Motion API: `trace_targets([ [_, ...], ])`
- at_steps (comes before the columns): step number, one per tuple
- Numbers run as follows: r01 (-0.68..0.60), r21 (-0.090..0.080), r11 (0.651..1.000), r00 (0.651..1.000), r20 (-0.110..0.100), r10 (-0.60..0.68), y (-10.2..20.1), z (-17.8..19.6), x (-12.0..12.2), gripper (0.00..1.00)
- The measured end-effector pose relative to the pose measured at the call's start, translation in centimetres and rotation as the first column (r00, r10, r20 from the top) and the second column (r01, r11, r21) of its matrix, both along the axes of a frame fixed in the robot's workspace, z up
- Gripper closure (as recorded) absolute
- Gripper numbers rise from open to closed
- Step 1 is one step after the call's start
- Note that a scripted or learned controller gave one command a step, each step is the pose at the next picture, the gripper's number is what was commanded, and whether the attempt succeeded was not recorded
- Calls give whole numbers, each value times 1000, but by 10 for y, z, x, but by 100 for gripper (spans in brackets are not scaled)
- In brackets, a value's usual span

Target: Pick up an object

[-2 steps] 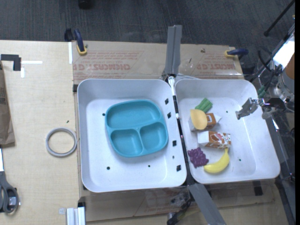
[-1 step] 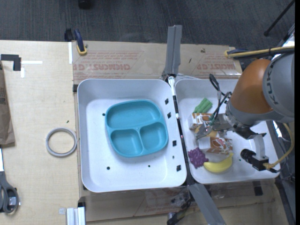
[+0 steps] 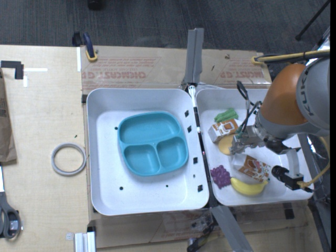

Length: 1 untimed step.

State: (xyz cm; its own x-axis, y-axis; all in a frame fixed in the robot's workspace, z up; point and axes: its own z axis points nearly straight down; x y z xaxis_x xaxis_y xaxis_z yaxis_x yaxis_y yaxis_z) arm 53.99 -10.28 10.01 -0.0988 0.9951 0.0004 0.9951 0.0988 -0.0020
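The right bin (image 3: 207,103) holds several small items: a green piece (image 3: 226,115), a small orange and white carton (image 3: 222,130), a yellow round piece (image 3: 225,145), a purple grape bunch (image 3: 220,176), a banana (image 3: 248,187) and a brown and white packet (image 3: 253,169). My gripper (image 3: 238,145) hangs low over the middle of this bin, just right of the yellow round piece and above the packet. The arm's orange band (image 3: 283,100) covers the bin's far right part.
A blue three-compartment plate (image 3: 153,143) lies in the left bin (image 3: 100,156). On the wooden bench to the left lie a grey ring (image 3: 69,158) and scissors (image 3: 9,220). Cables and a black connector (image 3: 286,176) hang at the right bin's edge.
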Motion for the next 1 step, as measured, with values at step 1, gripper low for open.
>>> trace_targets([
  [1, 94, -2, 996, 996, 1, -94, -37, -9, 72, 100],
])
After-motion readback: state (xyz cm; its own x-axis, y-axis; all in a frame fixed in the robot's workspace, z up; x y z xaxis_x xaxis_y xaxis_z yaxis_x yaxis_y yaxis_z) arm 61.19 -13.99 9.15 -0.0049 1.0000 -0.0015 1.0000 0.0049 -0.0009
